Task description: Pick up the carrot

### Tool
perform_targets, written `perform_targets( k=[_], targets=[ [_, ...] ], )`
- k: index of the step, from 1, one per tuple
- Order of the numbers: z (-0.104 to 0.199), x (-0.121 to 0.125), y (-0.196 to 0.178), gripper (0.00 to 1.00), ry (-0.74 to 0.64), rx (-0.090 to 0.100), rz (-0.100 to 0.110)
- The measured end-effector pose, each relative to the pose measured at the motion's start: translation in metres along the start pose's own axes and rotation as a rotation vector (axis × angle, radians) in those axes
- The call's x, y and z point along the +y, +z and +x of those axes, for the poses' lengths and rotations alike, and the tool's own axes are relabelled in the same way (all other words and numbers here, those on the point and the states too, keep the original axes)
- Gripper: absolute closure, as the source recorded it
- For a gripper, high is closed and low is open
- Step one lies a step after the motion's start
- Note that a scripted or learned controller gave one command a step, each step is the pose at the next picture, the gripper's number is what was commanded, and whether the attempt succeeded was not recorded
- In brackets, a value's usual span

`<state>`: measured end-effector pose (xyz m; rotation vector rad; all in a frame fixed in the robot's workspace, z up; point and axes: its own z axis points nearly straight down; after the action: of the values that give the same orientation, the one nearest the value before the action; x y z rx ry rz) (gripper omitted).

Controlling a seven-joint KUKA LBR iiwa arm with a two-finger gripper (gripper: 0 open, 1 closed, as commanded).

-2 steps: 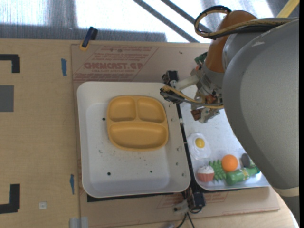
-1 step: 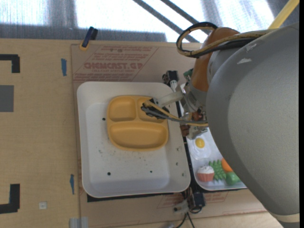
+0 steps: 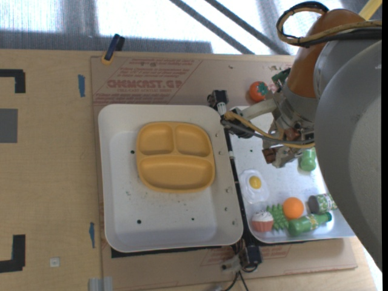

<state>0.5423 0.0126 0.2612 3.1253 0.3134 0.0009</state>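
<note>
Overhead slant view of the bench. Two shallow white bins lie side by side on a cardboard sheet (image 3: 151,80). The left bin (image 3: 115,223) holds a yellow divided plate (image 3: 176,156), set toward 12 o'clock of the bin's centre. The right bin (image 3: 303,238) holds the toy foods. The carrot (image 3: 293,208), seen as a rounded orange piece with a spiky green tuft touching it at 8 o'clock, lies free on the bin floor toward the 6 o'clock end of the right bin. A fried egg (image 3: 254,182) lies near the carrot at 10 o'clock, a cupcake (image 3: 262,222) at 8 o'clock beside the tuft, and a green bottle-shaped piece (image 3: 308,224) just beside the carrot at 5 o'clock. The arm (image 3: 351,102) enters from 3 o'clock and covers much of the right bin. The gripper (image 3: 276,153) hangs over the middle of that bin, at 12 o'clock from the carrot and apart from it; whether it is wide or narrow cannot be told, and no object is visible in it. A green piece (image 3: 308,160) lies just beside the gripper at 3 o'clock. A red-orange round piece (image 3: 258,91) rests on the cardboard beyond the right bin's 12 o'clock edge.
</note>
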Motion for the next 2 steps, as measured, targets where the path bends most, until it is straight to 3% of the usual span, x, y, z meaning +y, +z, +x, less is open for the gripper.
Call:
perform_targets(
  k=[1, 2],
  targets=[
    [0.006, 0.009, 0.042, 1.0, -0.002, -0.006, 0.004],
    [-0.028, 0.038, -0.004, 1.0, -0.001, -0.002, 0.001]
  ],
)
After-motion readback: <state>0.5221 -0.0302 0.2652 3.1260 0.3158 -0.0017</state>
